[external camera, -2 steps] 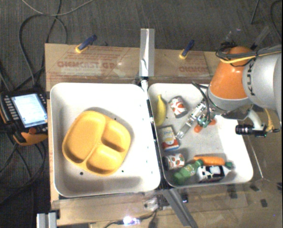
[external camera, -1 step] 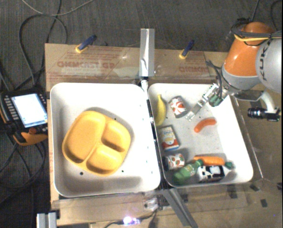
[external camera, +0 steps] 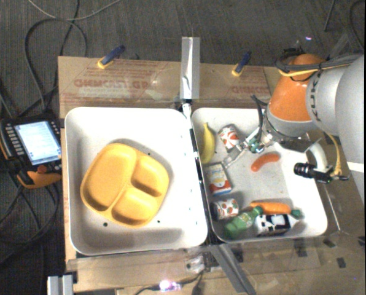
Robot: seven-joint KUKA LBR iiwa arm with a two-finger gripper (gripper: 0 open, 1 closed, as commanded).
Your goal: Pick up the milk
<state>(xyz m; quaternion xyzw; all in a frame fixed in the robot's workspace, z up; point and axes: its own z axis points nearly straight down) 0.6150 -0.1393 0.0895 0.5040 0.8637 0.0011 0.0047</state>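
The milk (external camera: 273,224) is a small black-and-white carton lying at the front of the right bin (external camera: 306,192), beside a carrot (external camera: 270,207) and a green bottle (external camera: 238,223). My gripper (external camera: 243,147) hangs low over the back half of that bin, between a red-and-white can (external camera: 229,137) and a red sausage (external camera: 266,160). It is well apart from the milk, towards the back and a little to the left. Nothing shows in its grasp.
The right bin also holds a banana (external camera: 207,141), a small orange-and-blue carton (external camera: 218,178) and a second can (external camera: 226,209). A yellow compartment tray (external camera: 126,183) lies in the left bin (external camera: 78,134). A teach pendant (external camera: 32,141) sits off the bench's left side.
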